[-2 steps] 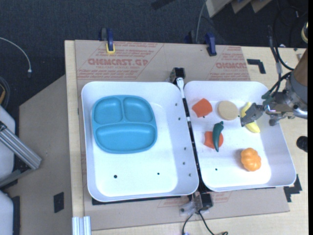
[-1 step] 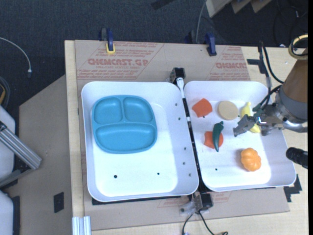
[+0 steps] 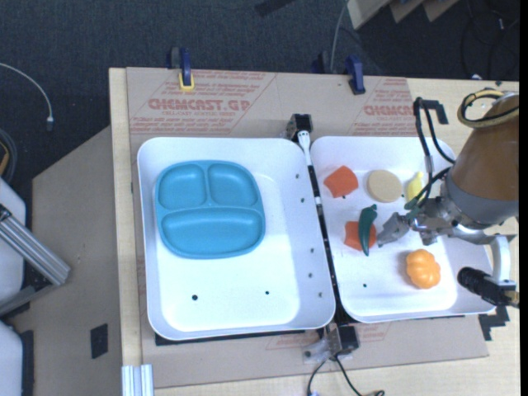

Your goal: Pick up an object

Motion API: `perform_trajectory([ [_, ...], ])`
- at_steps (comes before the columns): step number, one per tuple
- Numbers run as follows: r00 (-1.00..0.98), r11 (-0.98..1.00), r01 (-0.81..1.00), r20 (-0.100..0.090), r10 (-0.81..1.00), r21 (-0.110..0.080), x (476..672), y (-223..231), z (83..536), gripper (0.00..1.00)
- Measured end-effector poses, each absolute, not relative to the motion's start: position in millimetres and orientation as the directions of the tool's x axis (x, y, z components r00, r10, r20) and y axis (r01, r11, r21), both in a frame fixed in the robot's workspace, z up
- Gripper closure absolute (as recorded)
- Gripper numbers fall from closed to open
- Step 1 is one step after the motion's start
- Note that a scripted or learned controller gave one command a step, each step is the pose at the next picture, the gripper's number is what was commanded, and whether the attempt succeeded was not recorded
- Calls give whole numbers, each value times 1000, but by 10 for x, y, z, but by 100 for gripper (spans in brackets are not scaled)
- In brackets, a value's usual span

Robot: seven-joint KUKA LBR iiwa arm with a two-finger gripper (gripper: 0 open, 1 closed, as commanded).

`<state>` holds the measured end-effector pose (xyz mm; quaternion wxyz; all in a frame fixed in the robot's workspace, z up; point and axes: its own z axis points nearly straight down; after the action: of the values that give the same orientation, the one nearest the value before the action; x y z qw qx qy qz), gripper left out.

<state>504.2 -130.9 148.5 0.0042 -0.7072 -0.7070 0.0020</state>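
Note:
The right bin [image 3: 388, 304] holds several toy foods. An orange-red wedge [image 3: 341, 181] lies at the back left, with a beige round piece [image 3: 384, 186] and a yellow piece [image 3: 415, 186] beside it. A green chili [image 3: 367, 219] lies across a red-orange piece [image 3: 357, 237] in the middle. An orange pumpkin-like piece [image 3: 422, 269] sits nearer the front. My gripper [image 3: 393, 229] hangs low over the bin's middle, just right of the chili and the red-orange piece and up-left of the pumpkin-like piece. Nothing visibly sits in it.
The left bin [image 3: 239, 304] holds a blue divided plate [image 3: 211, 209]. A raised divider [image 3: 318, 221] separates the two bins. The arm's orange-banded body [image 3: 491, 167] covers the right bin's right side. Clamps and cables sit along the bench's back edge.

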Motion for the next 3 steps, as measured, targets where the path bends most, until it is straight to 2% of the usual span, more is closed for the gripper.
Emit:
perform_trajectory([
  [1, 1, -1, 1000, 3, 1000, -8, 5023, -1342, 851, 0],
  [2, 1, -1, 1000, 0, 1000, 1, 5042, -1345, 993, 100],
  [3, 0, 0, 1000, -3, 1000, 7, 4987, -1391, 1592, 100],
])
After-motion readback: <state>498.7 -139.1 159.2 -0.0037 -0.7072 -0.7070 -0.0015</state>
